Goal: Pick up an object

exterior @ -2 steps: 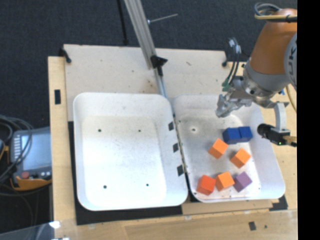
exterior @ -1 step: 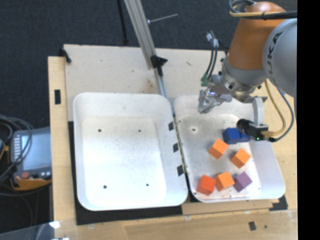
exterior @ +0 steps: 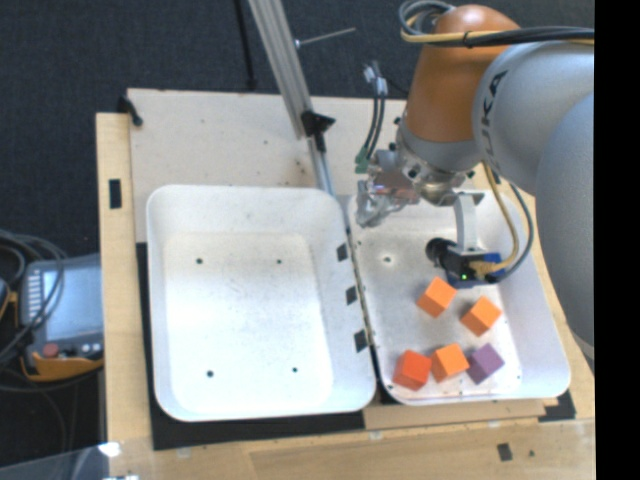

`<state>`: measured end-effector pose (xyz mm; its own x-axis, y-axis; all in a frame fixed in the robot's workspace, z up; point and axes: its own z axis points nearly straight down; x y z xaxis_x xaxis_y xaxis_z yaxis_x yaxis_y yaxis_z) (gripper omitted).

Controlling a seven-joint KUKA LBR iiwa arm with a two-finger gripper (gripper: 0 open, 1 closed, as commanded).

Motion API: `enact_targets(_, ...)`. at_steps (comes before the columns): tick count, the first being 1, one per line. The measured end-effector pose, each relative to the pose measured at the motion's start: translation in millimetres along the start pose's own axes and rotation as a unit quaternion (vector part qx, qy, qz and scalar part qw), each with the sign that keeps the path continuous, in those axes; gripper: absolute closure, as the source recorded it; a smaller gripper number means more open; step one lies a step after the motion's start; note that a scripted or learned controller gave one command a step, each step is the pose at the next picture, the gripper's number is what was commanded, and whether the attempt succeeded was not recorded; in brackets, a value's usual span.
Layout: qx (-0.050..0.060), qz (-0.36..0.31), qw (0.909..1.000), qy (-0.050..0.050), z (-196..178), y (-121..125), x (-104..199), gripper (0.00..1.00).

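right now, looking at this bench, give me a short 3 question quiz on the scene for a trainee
1. How many blocks lie in the right bin?
2. True or false: the purple block lies in the left bin.
3. Which part of the right bin is the gripper over? A) the far corner beside the left bin B) the near edge by the blocks C) its outer right wall

Key
1. Five: four orange, one purple. The orange ones are at and the redder one at.
2. False; it lies in the right bin, near its front edge.
3. A
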<state>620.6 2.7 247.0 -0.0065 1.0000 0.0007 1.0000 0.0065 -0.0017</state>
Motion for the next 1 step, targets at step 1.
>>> enact_targets(1, -0.002, -0.001, 1.0, 0.0, -6.1, 7.3, 55.5, 1.0)
